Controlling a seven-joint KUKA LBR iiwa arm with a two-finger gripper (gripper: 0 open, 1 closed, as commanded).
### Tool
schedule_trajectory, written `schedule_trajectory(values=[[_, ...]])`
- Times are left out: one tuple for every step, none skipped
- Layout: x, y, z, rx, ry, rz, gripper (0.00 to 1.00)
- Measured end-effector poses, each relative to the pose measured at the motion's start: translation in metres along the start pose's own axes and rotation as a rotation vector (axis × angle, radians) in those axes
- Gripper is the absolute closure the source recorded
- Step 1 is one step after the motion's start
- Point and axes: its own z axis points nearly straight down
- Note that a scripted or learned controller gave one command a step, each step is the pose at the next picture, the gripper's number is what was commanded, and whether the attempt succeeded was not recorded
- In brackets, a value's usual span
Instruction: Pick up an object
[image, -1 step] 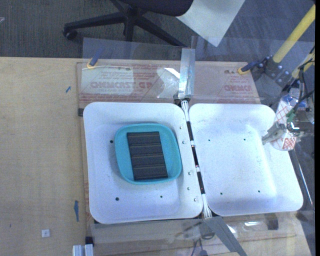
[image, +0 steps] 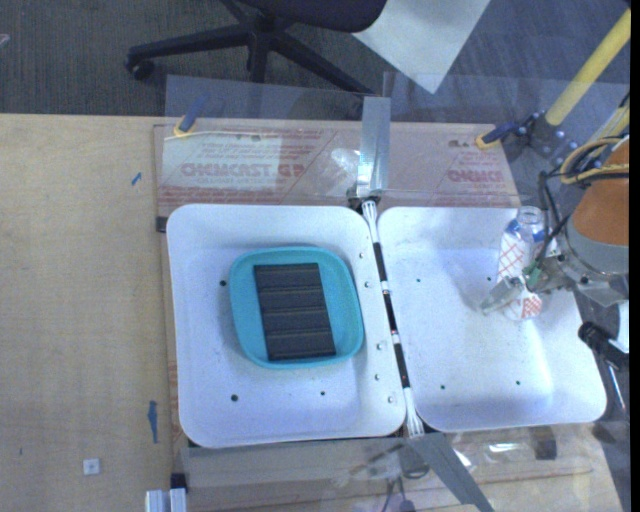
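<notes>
In the left bin (image: 200, 390) a teal plate (image: 295, 306) carries a dark ridged block (image: 294, 311), while the tool (image: 500, 296) sits low in the right bin (image: 470, 390), well apart from it.

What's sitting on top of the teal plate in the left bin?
A dark ribbed rectangular block lies flat on the teal plate, lengthwise. It covers the plate's middle, so whatever lies beneath it is hidden.

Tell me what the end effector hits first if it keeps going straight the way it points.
Probably the floor of the right bin: the end effector points left and down there. Depth is unclear from this view. The teal tray lies farther, in the left bin.
</notes>
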Motion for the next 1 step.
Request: schedule_trajectory(values=[[-0.0006, 0.0008, -0.0075, -0.001, 0.0, 0.001, 1.0]])
